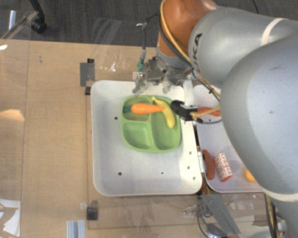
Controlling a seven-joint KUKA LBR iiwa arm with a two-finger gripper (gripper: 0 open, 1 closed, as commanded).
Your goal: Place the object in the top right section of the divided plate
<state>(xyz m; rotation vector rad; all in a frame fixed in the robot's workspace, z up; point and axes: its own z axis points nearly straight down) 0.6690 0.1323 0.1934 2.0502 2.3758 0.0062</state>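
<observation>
A green divided plate (150, 133) lies in the left white bin (109, 148). An orange carrot (146, 109) lies across the plate's upper sections. A yellow banana (167, 114) runs down the plate's upper right part, and the carrot's tip touches it. My gripper (152, 87) hangs just above the plate's far rim, over the carrot. Its fingers (138, 87) stand spread, and it is open with nothing between them.
The right bin (216, 185) holds a brown sausage (209, 163), a red and white packet (223, 166) and an orange piece (250, 175). My big grey arm covers most of that bin. Bare white floor of the left bin lies in front of the plate.
</observation>
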